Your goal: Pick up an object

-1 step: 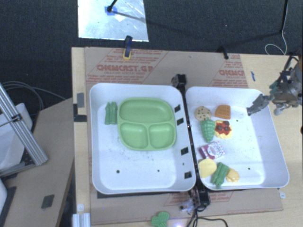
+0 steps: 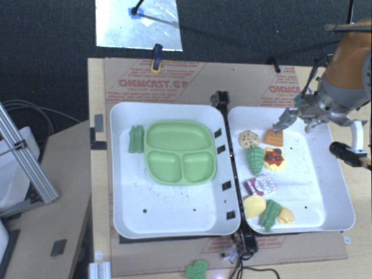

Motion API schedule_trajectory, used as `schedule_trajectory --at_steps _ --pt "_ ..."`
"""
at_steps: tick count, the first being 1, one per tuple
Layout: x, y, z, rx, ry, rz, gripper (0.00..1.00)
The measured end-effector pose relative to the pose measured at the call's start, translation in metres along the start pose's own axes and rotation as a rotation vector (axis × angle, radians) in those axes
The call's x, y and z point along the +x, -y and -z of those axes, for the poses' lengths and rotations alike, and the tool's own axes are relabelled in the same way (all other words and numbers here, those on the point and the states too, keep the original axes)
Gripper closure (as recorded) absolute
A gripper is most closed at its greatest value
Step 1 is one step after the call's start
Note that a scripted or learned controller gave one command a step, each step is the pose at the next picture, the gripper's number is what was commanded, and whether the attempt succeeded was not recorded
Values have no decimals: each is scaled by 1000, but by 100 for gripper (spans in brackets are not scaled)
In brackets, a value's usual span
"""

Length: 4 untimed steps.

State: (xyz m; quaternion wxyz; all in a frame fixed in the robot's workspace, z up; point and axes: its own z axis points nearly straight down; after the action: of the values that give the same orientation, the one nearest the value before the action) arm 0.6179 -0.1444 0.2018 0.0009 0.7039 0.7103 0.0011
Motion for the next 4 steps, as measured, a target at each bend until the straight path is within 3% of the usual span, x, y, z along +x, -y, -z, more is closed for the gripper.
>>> schedule_trajectory --at_steps 1,2,3,4 --pt "-3 35 -122 5 0 -9 0" --pt "19 -4 -116 -3 1 -1 0" --pt "-24 -2 -50 -6 5 -10 0" --pt "-18 2 -118 -2 1 -9 0"
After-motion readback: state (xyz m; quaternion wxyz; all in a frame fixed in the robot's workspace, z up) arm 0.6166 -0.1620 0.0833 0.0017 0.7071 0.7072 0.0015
